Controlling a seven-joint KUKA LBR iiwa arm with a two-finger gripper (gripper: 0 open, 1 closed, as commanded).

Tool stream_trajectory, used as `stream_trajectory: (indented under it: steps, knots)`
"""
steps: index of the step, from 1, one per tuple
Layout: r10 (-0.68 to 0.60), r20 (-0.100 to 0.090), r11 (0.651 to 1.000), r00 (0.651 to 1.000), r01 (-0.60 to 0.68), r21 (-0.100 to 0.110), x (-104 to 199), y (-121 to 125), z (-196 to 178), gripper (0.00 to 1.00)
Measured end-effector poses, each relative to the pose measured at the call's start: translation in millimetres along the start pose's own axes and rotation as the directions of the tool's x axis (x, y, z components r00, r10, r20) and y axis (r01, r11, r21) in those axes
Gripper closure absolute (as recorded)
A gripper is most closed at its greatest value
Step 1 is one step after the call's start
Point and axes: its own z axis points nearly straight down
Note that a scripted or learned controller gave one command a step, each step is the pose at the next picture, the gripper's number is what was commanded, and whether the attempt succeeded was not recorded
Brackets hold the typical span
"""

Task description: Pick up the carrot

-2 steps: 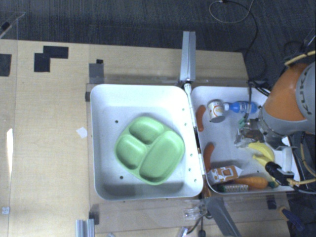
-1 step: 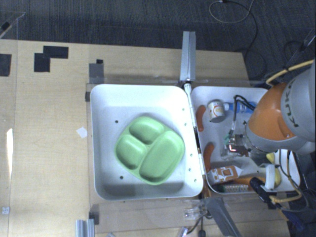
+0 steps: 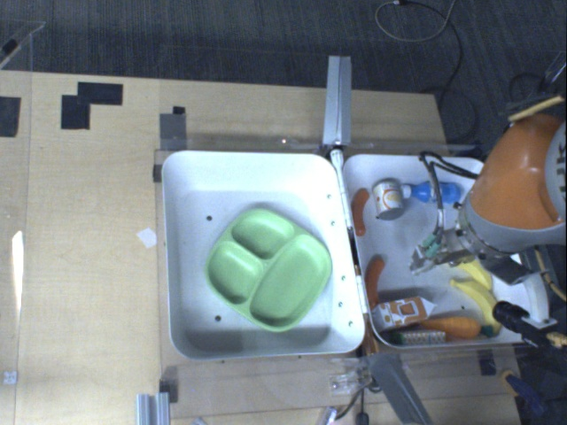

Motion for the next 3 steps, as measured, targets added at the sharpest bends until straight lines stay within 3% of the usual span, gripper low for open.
stream_trajectory:
  steps: [1, 2, 3]
  knots:
    - [0.372, 0.002, 0.928, 0.928, -0.372, 0.003, -56, -11, -27, 1.0]
    - [0.643, 0.003, 0.766, 0.766, -0.643, 0.003, -69, 10, -71, 1.0]
    - [0.798, 0.004, 0.603, 0.603, -0.798, 0.003, -129, 69, -22, 1.0]
